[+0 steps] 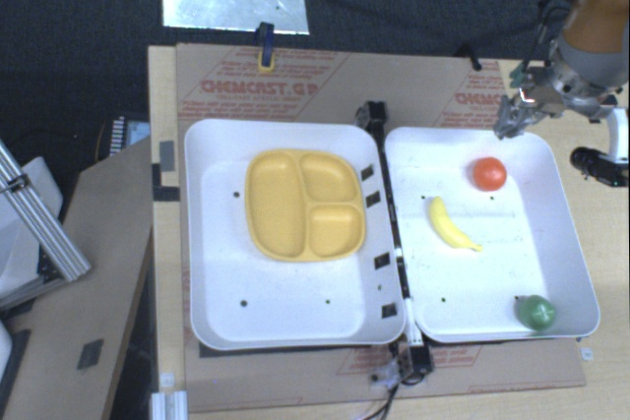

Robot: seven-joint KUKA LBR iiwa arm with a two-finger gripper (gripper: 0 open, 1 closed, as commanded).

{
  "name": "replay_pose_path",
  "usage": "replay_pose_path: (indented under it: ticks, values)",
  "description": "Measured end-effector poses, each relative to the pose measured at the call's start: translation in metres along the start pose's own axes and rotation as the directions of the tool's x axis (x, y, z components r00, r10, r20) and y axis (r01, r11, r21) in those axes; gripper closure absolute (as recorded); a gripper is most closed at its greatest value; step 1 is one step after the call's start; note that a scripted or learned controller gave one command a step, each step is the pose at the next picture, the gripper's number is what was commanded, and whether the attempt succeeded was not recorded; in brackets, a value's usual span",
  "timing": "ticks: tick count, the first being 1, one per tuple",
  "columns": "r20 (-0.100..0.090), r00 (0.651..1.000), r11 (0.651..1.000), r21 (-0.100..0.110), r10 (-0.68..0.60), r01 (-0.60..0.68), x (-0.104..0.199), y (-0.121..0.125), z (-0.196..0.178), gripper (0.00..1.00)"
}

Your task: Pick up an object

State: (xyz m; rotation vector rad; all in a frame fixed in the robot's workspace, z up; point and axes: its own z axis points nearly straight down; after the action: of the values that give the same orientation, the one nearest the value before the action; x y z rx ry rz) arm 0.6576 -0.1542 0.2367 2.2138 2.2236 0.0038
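Gripper point(512, 120) hangs over the far rim of the right bin point(566, 211); I cannot tell its state. Nearest it lies a tomato point(489, 174), a banana point(452, 225) beside that, a green ball point(535, 312) in the near corner. A yellow divided plate point(303, 205) sits in the left bin point(212, 241).

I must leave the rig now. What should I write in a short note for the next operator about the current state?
Hand: above the far edge of the right bin, holding nothing that I can see.
Right bin: orange-red ball near the far side, banana in the middle, green ball in the near right corner.
Left bin: yellow divided plate.
Done: nothing picked yet.
Left: choose one object, grasp it, lift it.
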Motion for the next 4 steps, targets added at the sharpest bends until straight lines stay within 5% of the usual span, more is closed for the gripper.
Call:
replay_pose_path:
  ticks: [4]
  values:
    - [-0.003,1.0,1.0,0.005,-0.005,0.005,0.204,-0.064,0.017,1.0]
